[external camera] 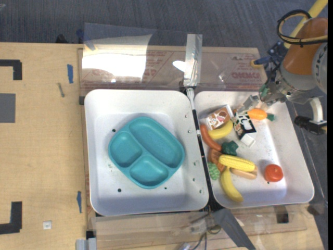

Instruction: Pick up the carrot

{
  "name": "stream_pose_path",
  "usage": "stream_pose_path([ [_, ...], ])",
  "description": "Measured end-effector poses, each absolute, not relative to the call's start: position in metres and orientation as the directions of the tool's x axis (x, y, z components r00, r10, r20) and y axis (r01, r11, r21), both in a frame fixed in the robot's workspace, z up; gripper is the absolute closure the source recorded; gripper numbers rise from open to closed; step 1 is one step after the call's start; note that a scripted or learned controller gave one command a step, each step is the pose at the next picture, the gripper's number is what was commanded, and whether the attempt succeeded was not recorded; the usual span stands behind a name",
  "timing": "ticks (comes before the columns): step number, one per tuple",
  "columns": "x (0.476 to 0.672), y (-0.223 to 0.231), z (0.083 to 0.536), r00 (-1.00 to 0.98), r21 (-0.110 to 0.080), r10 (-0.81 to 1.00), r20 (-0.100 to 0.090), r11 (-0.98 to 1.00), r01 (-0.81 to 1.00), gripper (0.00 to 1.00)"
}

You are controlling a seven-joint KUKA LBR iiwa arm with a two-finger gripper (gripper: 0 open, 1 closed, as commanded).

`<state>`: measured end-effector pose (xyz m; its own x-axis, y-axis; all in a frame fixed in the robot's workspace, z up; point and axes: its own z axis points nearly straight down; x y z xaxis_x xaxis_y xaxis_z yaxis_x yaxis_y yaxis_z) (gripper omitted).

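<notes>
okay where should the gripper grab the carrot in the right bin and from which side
Probably across the orange body of the carrot, near its middle, coming from above. It lies roughly flat by the bin's far wall, green tip toward the right; the gripper is right beside it.

From my remote station I see the left bin (99, 155) holding a teal divided plate (146, 151), centre frame. The right bin (291, 165) holds the clutter: a small box (218, 117), an ear of corn (237, 163), a banana (229, 186) and a tomato (273, 173). At upper right, the gripper (258, 106) sits over this bin's far edge, with the carrot (257, 114) (orange, green-tipped) just beneath it; I cannot tell whether it is held.
</notes>
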<state>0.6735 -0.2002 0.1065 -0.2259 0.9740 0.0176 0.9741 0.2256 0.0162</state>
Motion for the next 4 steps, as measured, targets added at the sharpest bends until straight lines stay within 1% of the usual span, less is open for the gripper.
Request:
stream_pose_path([
  [1, 0.669, -0.197, 0.107, -0.130, 0.032, 0.992, -0.001, 0.130, 0.991, 0.00],
  [2, 0.666, -0.201, 0.107, -0.002, 0.033, 1.000, 0.003, 0.002, 0.999, 0.00],
  [3, 0.664, -0.199, 0.107, 0.011, 0.038, 1.000, -0.006, -0.011, 0.999, 0.00],
  [4, 0.664, -0.193, 0.088, 0.071, 0.007, 0.998, 0.001, -0.071, 0.997, 0.00],
])
